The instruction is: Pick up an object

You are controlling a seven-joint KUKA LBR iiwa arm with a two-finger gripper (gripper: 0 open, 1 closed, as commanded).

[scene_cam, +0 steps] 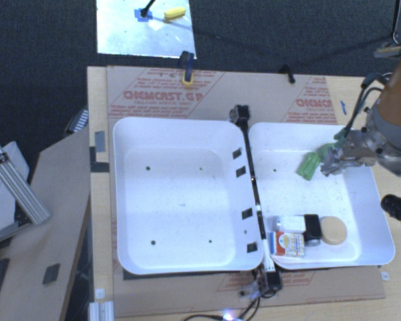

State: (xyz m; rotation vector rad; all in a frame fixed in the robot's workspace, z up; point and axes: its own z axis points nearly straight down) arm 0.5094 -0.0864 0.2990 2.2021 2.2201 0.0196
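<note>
Touching the claw (329, 164), the green object (309, 165) lies just left; claw's grasp unclear

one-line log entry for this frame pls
phase: reach | gripper: over right bin, at green object | grasp: unconfirmed | other items: round tan object, black block, small box at near edge

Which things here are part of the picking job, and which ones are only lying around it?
Part of the job:
gripper
green object, beside the gripper
small box
black block
tan round disc
right bin

Lying about:
left bin
metal sheet
yellow piece on the sheet
</note>
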